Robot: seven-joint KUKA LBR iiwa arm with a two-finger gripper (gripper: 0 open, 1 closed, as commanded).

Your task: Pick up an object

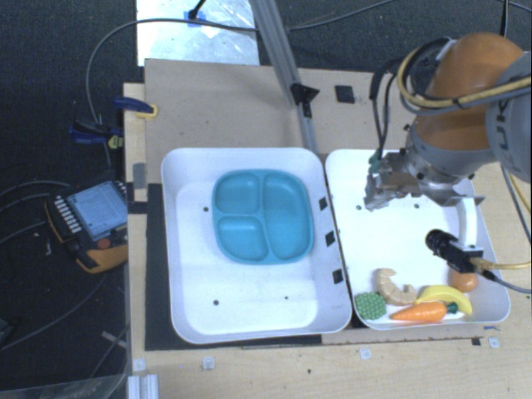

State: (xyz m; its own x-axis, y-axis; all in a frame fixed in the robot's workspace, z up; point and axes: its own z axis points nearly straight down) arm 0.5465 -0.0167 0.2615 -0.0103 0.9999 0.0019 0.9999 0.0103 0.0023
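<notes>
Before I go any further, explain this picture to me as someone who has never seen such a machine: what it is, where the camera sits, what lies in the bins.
One camera looks down at a slant on a bench with two shallow white bins. The grey and orange shape at the right is a robot arm; its gripper, the part that grasps, hangs over the upper part of the right bin. Nothing can be seen between its fingers.

The left bin holds a blue plate with three compartments. In the right bin, toy foods lie along the near edge: a green piece, a tan piece, a carrot, a banana and a small orange piece.
</notes>
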